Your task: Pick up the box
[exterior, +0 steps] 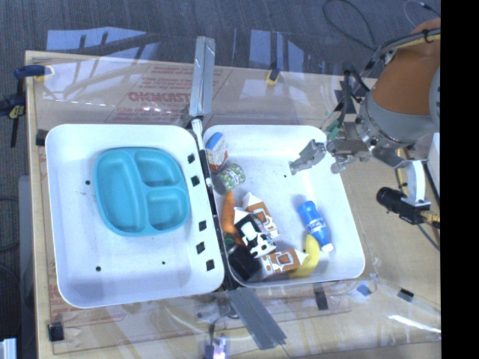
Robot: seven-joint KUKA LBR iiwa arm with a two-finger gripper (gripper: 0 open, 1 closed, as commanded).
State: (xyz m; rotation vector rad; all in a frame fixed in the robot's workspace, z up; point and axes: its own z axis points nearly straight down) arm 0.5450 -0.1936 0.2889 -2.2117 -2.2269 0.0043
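The box [257, 234], a small carton printed in black, white and orange-brown, lies tilted among other items at the front left of the right bin [329, 137]. My gripper [320, 160] hovers over that bin's right rear part, well up and to the right of the box. Its two fingers are spread apart and open, with nothing between them.
Around the box lie an orange carrot [227, 214], a black item [241, 262], a banana [310, 256] and a blue bottle [314, 224]. A green can [230, 176] and a small cup [217, 152] sit by the divider. The left bin [67, 260] bears a blue divided plate [142, 189].
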